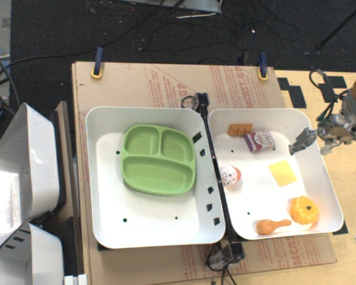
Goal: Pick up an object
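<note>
The right bin [258,195] holds several small items: a brown waffle piece [240,129], a purple and white packet [260,140], a flat yellow square [283,173], a white and red round toy [230,176], an orange bell pepper [303,210] and an orange drumstick-shaped piece [272,225]. My gripper [315,143] hovers over that bin's right rim, right of the packet and above the yellow square. Its two fingers are spread open with nothing between them.
The left bin [107,218] carries a green divided plate [159,160]. A black divider bar [212,171] runs between the bins. Two clamps [97,64] [262,67] grip the cardboard base at the back. White tubs [21,165] stand at the far left.
</note>
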`<state>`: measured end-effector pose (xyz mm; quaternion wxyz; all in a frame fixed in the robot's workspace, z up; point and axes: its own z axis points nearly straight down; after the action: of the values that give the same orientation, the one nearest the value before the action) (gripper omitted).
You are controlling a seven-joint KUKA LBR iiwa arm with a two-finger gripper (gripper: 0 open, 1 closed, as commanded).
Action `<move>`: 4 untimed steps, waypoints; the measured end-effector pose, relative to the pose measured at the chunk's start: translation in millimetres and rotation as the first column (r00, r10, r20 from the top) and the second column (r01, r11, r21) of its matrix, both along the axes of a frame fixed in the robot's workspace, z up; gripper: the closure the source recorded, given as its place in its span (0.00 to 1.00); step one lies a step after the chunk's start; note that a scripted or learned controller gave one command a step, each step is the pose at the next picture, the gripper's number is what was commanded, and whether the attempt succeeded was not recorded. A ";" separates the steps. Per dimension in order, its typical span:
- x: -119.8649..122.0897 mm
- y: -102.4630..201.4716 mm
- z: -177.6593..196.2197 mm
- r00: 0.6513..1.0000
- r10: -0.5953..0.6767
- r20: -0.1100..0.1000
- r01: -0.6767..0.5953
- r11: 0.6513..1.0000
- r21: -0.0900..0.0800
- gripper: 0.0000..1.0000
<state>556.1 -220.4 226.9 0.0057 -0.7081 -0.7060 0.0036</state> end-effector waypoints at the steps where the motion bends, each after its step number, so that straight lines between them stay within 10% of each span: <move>1: 3.0 0.9 7.7 1.000 0.004 0.013 -0.004 1.000 -0.004 0.00; 4: 2.5 3.6 -134.4 1.000 0.002 0.010 -0.002 1.000 -0.002 0.00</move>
<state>558.7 -216.9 92.6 0.0015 -0.7076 -0.7067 0.0010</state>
